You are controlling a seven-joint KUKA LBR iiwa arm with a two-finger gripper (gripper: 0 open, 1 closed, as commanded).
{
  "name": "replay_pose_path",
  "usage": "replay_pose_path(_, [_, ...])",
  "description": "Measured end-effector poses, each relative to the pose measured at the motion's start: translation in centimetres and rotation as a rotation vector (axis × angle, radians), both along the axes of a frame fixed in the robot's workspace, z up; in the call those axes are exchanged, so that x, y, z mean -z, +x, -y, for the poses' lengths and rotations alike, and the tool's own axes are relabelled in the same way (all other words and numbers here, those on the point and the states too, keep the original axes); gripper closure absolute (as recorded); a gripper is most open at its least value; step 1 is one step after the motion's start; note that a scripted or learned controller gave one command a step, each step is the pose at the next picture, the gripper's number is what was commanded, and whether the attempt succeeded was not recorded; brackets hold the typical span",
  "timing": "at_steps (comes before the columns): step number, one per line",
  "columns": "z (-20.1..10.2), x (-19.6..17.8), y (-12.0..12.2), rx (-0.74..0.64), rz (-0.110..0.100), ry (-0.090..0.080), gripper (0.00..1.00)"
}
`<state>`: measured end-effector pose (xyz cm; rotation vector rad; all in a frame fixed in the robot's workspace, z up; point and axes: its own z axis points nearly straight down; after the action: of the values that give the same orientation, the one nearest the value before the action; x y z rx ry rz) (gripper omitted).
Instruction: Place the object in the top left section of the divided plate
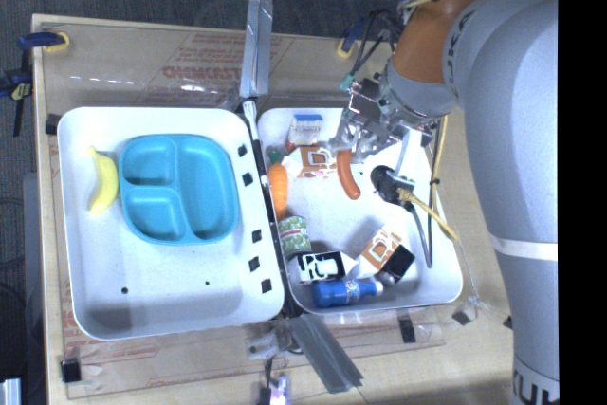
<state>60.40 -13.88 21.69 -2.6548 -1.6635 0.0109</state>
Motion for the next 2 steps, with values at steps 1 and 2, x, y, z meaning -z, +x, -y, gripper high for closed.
replay_pose_path(1, [-7.4, 2.8, -2.1, -0.028, 0.002, -0.003, 1.00])
replay_pose_path(2, [-13.3, 2.8, -1.8, -0.536, 0.002, 0.001, 1.00])
